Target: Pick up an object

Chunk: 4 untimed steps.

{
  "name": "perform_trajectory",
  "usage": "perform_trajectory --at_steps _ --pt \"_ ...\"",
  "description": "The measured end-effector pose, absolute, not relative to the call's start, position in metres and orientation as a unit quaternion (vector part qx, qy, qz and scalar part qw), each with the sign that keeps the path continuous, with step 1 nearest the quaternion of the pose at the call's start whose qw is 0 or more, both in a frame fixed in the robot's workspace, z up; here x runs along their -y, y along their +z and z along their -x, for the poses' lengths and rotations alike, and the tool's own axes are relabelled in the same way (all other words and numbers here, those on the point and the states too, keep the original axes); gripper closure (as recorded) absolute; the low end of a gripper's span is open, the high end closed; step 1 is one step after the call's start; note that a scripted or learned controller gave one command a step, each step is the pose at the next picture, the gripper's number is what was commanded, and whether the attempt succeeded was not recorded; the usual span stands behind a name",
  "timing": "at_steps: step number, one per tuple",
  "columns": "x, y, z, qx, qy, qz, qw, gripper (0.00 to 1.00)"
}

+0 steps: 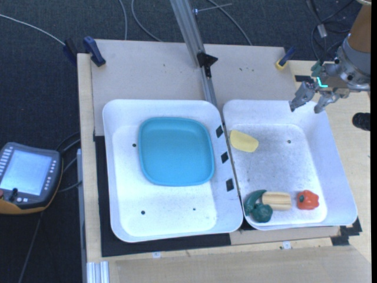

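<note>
Up at the right bin's (330, 137) far right corner we see the claw (310, 102) hovering with its two fingers spread apart and nothing between them. Below it, inside that bin, lie a yellow piece (243, 141), perhaps a toy banana, near the left wall, and along the near edge a green vegetable (258, 206), a tan block (277, 200) touching it, and a red pepper (307, 200). A blue plate (176, 151) sits in the left bin (121, 158) on the worktop (147, 69).
</note>
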State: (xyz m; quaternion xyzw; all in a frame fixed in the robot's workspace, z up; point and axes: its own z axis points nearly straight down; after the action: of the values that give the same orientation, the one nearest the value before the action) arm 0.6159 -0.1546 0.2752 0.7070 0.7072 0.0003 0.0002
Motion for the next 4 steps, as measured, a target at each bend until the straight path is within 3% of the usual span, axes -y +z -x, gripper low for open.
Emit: perform_trajectory --at_steps 1,4 --pt "0.155 0.275 -0.616 -0.707 0.0003 -0.707 0.000 0.00" --pt "0.128 0.123 -0.611 -0.707 -0.0014 -0.707 -0.002 0.00"
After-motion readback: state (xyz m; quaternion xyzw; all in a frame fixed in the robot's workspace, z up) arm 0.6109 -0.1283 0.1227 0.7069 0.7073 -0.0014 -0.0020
